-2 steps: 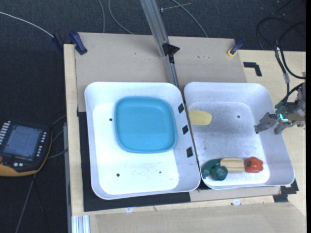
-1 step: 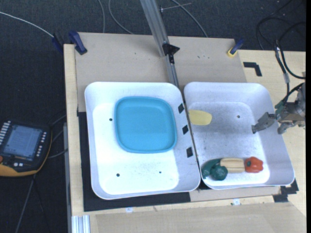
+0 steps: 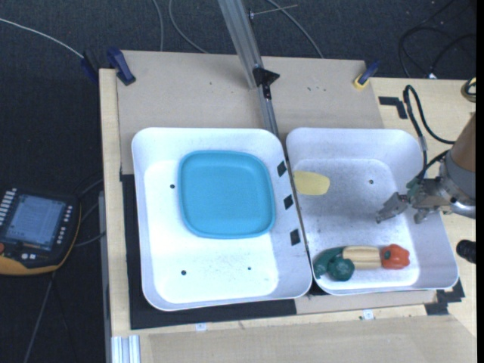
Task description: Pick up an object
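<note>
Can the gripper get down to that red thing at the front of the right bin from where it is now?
Probably yes. The gripper hangs over the right bin, with bare floor between it and the red object. The tan piece touching the red object could crowd a grasp.

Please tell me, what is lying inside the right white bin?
Inside the right bin lie a pale yellow piece near its left wall, and a green object, a tan piece and a red object along its near edge. The gripper covers some of the floor.
</note>
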Robot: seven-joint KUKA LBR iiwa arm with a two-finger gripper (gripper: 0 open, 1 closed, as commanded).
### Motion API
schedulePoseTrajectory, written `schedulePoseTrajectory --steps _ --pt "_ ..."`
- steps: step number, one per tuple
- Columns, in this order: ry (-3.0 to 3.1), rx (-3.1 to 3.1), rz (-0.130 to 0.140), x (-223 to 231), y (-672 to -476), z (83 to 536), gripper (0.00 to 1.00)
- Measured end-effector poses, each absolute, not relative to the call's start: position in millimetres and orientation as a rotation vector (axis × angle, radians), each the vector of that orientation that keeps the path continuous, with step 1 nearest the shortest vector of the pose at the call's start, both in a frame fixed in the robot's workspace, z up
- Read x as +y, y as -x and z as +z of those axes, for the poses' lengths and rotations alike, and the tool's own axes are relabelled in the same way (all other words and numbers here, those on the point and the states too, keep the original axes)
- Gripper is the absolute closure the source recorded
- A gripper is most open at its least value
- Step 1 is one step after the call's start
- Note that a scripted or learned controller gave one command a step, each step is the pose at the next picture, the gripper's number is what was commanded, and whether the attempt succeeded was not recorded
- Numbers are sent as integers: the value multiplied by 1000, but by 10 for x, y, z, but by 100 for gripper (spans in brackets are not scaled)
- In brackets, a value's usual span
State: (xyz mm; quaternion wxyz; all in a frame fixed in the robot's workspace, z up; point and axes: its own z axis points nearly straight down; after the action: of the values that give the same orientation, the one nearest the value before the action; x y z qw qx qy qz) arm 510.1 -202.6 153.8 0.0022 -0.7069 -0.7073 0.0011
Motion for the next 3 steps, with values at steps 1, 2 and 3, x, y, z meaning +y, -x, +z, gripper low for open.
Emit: schedulePoseTrajectory --steps 1,2,3 --pt "2218 -2219 3 -2021 -5090 1015 0" --pt "2222 -2223 -1 -2025 -5106 1144 100" --pt "2224 -2226 -4 -2028 -5215 1701 100"
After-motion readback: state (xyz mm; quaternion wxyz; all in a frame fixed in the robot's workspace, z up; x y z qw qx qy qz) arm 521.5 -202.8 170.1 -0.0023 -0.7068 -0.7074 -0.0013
